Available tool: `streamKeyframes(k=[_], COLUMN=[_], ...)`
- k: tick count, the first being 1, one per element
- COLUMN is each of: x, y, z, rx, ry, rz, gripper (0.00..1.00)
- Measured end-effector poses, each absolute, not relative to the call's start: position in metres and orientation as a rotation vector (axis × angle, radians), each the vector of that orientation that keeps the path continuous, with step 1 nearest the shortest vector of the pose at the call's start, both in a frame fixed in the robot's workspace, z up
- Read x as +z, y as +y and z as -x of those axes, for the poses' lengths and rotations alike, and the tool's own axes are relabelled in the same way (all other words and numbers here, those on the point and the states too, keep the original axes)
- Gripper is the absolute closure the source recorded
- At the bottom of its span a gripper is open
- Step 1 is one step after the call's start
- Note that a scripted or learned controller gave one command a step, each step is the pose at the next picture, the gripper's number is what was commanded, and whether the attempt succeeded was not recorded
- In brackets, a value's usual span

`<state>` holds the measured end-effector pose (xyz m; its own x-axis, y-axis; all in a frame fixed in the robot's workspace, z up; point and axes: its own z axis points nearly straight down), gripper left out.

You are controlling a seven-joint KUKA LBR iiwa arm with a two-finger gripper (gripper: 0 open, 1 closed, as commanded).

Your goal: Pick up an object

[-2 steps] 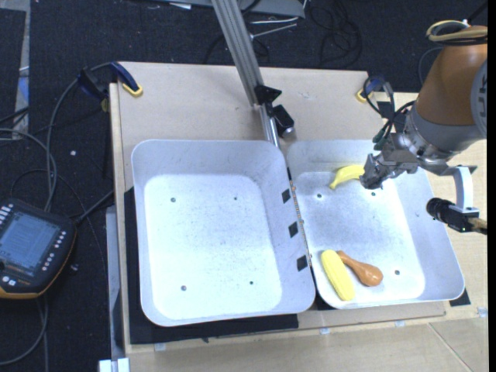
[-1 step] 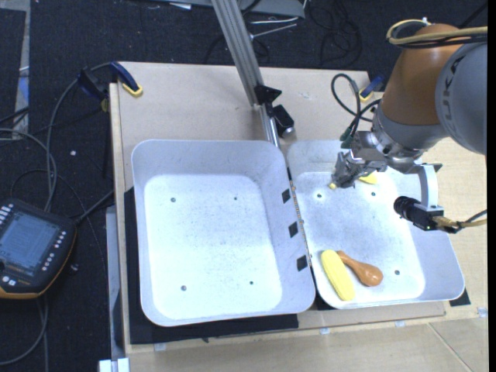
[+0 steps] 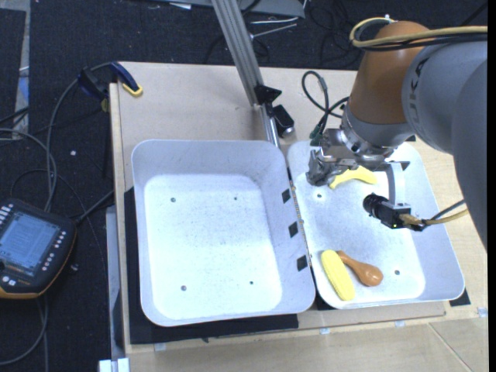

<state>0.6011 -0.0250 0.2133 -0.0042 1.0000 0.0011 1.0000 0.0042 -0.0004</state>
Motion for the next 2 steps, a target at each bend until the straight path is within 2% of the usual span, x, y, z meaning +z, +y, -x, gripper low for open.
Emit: streamKeyframes(k=[1,2], x=[0.231,0.225], y=[0.029,0.085], z=[-0.609,-0.618], rx=[-0.003,-0.001], ry=[-2.227,-2.226], rz=[2.216,2.215], gripper=[1.0,1.0])
